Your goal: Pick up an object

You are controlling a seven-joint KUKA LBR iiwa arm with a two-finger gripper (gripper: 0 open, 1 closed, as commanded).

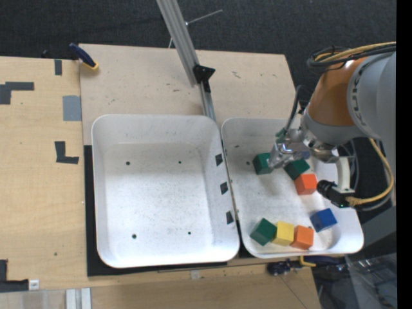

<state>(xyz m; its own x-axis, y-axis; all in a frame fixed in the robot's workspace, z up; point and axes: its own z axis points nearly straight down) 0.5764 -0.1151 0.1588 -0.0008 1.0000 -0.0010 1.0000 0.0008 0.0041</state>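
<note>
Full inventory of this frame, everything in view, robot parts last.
White plastic bins: 2, white, side by side on the bench; left bin, right bin.
Green cubes: 3, green, right bin; one by the gripper, one under the wrist, one at the near wall.
Orange cubes: 2, orange, right bin.
Yellow cube: 1, yellow, between green and orange at the near wall.
Blue cube: 1, blue, near right corner.
Gripper: 1, metal, above the right bin.

One fixed overhead camera, slanted down over both bins (158, 124); seemingly mid-distance.
</note>
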